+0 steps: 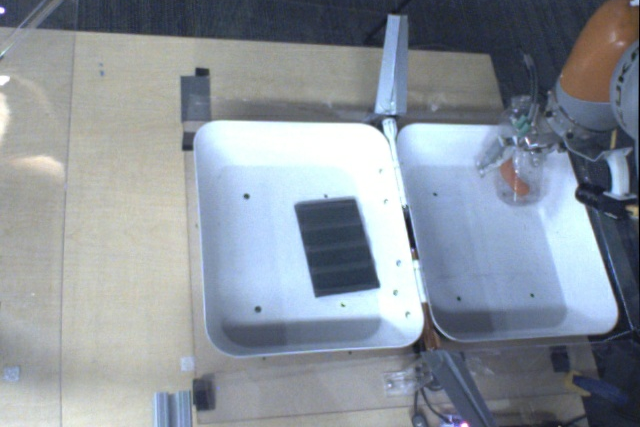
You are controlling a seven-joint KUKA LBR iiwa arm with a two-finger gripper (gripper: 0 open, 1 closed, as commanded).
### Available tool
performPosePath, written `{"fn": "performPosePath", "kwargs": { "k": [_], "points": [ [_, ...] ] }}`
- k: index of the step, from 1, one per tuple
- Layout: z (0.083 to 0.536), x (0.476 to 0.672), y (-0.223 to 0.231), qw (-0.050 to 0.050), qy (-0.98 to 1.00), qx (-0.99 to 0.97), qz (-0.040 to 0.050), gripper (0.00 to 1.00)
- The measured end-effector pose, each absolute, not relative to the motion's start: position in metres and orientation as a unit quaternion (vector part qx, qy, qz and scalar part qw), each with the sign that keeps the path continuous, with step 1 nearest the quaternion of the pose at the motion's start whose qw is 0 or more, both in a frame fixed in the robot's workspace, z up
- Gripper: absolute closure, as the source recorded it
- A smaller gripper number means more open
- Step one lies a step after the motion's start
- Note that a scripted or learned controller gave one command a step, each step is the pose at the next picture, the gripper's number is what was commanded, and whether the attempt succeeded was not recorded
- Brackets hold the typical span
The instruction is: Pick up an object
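Note:
A dark ribbed rectangular pad [337, 246] lies flat in the middle of the left bin [225, 215], slightly turned. My gripper [517, 183] hangs over the far right part of the right bin [560, 285], below the orange band of the arm [597, 55]. Its clear fingers [528, 187] close around a small orange object [514, 177], which shows through them. I cannot tell whether the object is lifted or rests on the bin floor.
A metal post [391, 65] stands at the back where the two bins meet. Small dark brackets [196, 100] sit at the left bin's far left corner. Cables and fittings [450, 395] lie at the front edge of the bench.

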State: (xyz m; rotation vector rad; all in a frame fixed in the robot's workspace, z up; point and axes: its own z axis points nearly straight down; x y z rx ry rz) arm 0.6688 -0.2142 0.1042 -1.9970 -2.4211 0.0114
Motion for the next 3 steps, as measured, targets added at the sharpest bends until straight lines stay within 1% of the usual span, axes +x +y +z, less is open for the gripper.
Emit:
{"fn": "performPosePath", "kwargs": {
  "k": [3],
  "points": [
    [0.1039,0.6685,-0.2149,0.002,-0.779,-0.627,0.0045,0.00]
  ]
}}
